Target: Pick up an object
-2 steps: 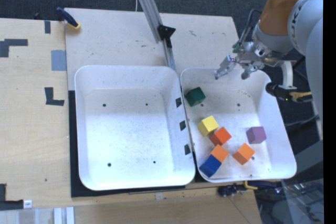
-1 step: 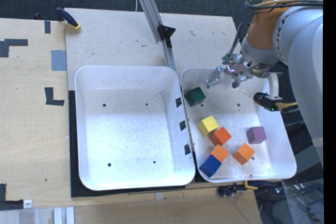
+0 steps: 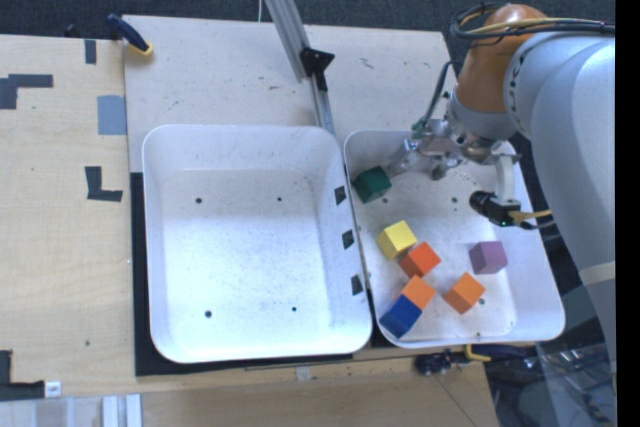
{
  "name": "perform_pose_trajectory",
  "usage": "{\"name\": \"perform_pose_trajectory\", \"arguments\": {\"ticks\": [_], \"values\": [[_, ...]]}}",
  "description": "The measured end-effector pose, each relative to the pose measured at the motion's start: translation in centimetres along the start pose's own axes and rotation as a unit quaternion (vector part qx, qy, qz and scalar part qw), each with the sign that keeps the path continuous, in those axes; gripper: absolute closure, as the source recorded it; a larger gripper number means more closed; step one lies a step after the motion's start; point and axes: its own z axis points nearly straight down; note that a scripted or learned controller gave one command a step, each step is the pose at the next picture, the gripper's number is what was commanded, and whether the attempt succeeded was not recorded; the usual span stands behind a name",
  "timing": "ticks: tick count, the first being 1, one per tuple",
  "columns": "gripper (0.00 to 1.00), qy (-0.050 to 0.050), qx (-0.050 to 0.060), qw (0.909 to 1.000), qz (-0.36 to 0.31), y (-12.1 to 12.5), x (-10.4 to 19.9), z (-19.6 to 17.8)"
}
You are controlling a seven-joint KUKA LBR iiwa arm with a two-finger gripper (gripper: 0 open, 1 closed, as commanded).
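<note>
1. The grey arm reaches in from the right, its orange band sitting over the far part of the right bin.

2. The pincer hangs low at the far left of that bin. Whether it stands apart or together I cannot tell; the wrist hardware blurs into it.

3. A green block lies just left of the pincer, close against the bin's left wall. It looks near the tool rather than gripped, and nothing is plainly clamped.

4. The other candidates sit nearer in the same bin: a yellow block touching an orange block, then a second orange block against a blue block, a third orange block just to the right, and a purple block by itself.

5. The left bin carries only dark specks.

6. My reading: the green block is the likeliest target, since it stands apart from the cluster and leaves room on both sides. Its place beside the wall is the risk, as a finger may catch the rim or push the block away.

7. A slanted metal rail crosses the worktop at the far side.
</note>
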Motion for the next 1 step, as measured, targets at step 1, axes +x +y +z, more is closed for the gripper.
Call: {"name": "perform_pose_trajectory", "arguments": {"ticks": [1], "values": [[1.0,0.0,-0.002,1.0,-0.001,0.17,0.08,-1.32]]}}
